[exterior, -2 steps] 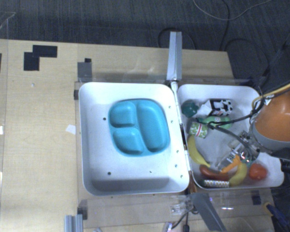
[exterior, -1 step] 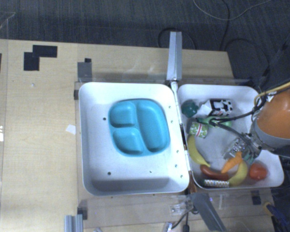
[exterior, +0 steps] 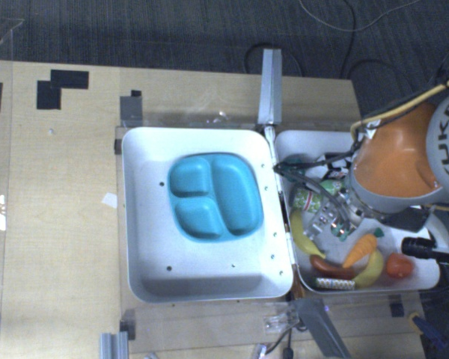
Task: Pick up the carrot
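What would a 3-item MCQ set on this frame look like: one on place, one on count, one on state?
1. Which bin holds the carrot?
A. left bin
B. right bin
C. neither, it is on the bench

2. How many compartments has the blue tray?
A. two
B. three
C. five

3. How does the carrot lie?
A. in the right bin among other items
B. on the blue tray
C. outside the bins

Key: 1 B, it lies near that bin's front, beside a tomato. 2 B, one long section and two small ones. 3 A, it rests by a banana, below the arm.
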Robot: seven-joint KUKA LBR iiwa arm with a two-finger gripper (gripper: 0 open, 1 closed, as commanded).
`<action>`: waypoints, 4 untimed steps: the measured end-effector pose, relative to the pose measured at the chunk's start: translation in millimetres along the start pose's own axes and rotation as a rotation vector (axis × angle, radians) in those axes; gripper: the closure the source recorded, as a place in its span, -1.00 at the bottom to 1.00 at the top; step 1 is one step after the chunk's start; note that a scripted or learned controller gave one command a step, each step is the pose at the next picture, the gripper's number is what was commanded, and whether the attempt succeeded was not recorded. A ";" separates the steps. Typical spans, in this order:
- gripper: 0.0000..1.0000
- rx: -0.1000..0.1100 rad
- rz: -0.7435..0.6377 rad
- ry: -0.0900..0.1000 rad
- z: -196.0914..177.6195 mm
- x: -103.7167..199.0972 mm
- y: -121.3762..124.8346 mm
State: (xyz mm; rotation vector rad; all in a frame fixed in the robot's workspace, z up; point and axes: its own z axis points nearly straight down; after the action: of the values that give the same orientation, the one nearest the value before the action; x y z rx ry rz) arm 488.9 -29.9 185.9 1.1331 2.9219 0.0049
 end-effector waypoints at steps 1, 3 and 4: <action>-1.00 0.000 0.000 0.000 0.1 0.0 -0.1; -1.00 0.000 0.000 0.000 0.1 0.0 -0.1; -1.00 0.000 0.000 0.000 0.1 0.0 -0.1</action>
State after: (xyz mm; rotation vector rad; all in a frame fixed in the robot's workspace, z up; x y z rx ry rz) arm 488.8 -30.1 185.8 1.1339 2.9219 0.0048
